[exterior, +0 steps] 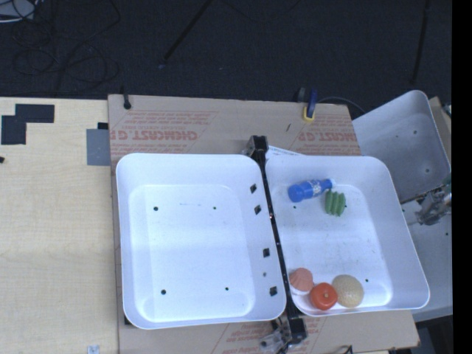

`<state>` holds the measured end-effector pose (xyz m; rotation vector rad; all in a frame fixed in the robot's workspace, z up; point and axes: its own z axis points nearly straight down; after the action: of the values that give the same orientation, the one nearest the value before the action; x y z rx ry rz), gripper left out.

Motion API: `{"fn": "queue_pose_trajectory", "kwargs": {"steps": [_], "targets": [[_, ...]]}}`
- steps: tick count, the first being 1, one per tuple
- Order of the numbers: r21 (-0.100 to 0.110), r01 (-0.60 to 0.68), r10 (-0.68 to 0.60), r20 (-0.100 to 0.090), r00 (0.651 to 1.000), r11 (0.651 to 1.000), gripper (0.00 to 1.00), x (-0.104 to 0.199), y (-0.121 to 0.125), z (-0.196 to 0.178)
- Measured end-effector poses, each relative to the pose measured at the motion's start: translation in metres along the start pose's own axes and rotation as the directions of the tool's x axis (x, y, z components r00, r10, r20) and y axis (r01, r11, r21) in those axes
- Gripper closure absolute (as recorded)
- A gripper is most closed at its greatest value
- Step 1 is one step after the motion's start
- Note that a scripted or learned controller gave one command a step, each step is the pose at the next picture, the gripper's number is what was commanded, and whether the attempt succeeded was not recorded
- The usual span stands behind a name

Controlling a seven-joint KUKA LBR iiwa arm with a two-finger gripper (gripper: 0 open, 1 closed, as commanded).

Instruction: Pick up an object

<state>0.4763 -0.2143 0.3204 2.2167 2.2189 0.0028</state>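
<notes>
Left bin (192, 238): a shallow white tray with rounded corners at 9 o'clock of the pair. I see a few small dark dots on its floor.
Right bin (369, 242): the matching tray at 3 o'clock, touching the left one along a dark divider strip (267, 220) with small clips.
Right bin, 12 o'clock end: a blue bottle (310, 189) lies on its side, with a green ridged piece (335, 202) just beside it at its 4 o'clock.
Right bin, 6 o'clock corner: a beige dimpled ball (347, 290), a red-orange round piece (323, 296) and a pale pink round piece (301, 278) sit bunched together, touching or nearly so.
Task's thing: any of these five, all in the right bin.
Jaws: I cannot tell how they stand from this feed.
Desk (51, 227): pale wood grain at 9 o'clock, with dark square patches near its 12 o'clock edge.
Cardboard (192, 127): a brown printed sheet under both bins.
Metal plate (402, 139): a grey sheet at 2 o'clock, with a small shiny fitting (435, 206) at its 5 o'clock, too small to make out.
Room: dark floor (221, 35) at 12 o'clock, with loose cables.
Materials: the bins look like smooth glossy plastic. The ball looks textured, and the green piece is ribbed.
</notes>
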Motion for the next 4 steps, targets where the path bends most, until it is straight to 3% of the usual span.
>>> {"fn": "queue_pose_trajectory", "kwargs": {"steps": [1, 2, 3, 4], "targets": [[-0.004, 0.005, -0.005, -0.001, 1.0, 1.0, 1.0, 0.048, 0.001, -0.091], [-0.009, 0.0, 0.0, 0.003, 1.0, 1.0, 1.0, 0.04, 0.001, -0.226], [0.007, -0.004, 0.004, -0.001, 1.0, 1.0, 1.0, -0.002, 0.001, -0.217], [0.007, 0.004, -0.004, -0.002, 1.0, 1.0, 1.0, 0.001, 0.001, -0.217]]}}
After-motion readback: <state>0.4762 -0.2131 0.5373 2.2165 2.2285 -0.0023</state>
